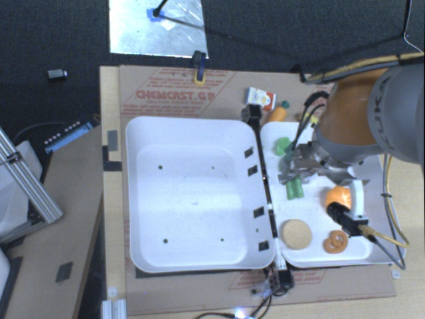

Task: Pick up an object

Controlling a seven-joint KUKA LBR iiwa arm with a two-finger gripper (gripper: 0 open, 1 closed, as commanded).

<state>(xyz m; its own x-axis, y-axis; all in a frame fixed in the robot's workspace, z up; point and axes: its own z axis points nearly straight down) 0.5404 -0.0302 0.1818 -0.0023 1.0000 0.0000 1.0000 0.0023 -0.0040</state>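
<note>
Judging this as an early step: getting ready to grab, not lifting yet. Seeing the hand (291, 171) hanging low in the right bin (313, 208), right over the top end of a green stick (295, 191). Guessing that this stick is the thing being picked. Seeing it lying flat on the bin floor, close to the wall shared with the left bin (192, 198).

Not being able to tell if the hand is open or closed, with its grey metal parts all bunched together from this high-up look. Not seeing anything clearly held.

For the next move, probably needing to line up with the stick's thin sides, go down a little, squeeze, and only then lift. Needing care with another green piece (283, 145) just beside the hand, toward the back of the bin.

Also seeing an orange ball (339, 195), a tan round disc (297, 234) and an orange ring (335, 242) in the same bin, all apart from the hand.

Finding some parts hard to see: the big arm (372, 111) covering the back right part of the bin, and the hand hiding the stick's top end. Not being able to say what the other green piece really is.
</note>
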